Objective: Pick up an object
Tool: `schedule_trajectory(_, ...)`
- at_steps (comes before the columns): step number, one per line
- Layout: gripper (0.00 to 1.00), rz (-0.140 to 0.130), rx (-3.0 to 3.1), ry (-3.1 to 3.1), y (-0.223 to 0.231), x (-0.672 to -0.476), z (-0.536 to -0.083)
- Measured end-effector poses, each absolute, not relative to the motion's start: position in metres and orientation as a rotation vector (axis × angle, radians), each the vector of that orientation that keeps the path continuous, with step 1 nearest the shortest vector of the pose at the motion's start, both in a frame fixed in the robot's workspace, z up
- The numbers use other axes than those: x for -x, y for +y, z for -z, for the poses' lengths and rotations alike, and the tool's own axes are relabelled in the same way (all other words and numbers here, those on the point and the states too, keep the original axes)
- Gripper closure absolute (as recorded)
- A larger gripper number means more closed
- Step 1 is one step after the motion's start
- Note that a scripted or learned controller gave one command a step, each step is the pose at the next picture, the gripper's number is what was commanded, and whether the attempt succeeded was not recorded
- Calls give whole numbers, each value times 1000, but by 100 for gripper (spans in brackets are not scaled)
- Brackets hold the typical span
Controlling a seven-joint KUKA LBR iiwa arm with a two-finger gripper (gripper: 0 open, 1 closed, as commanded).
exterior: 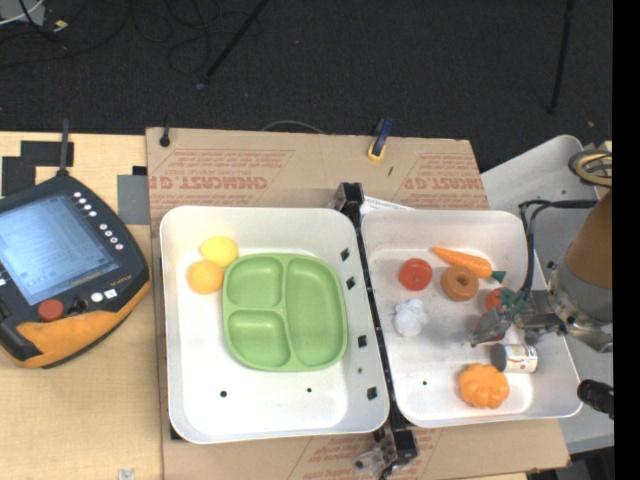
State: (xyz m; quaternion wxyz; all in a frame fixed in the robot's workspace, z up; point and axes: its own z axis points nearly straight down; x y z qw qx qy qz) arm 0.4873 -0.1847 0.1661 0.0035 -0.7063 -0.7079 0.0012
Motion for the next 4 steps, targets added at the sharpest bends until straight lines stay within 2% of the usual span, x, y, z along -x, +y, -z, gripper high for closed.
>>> schedule_trajectory(2, 0, -2, 2216, -2221, -184, -491, -86)
schedule_trajectory(3, 100, 1, 2224, -2215, -186, -491, -98)
schedule_trajectory(4, 100, 0, 2230, -2213, -192, -482, -154)
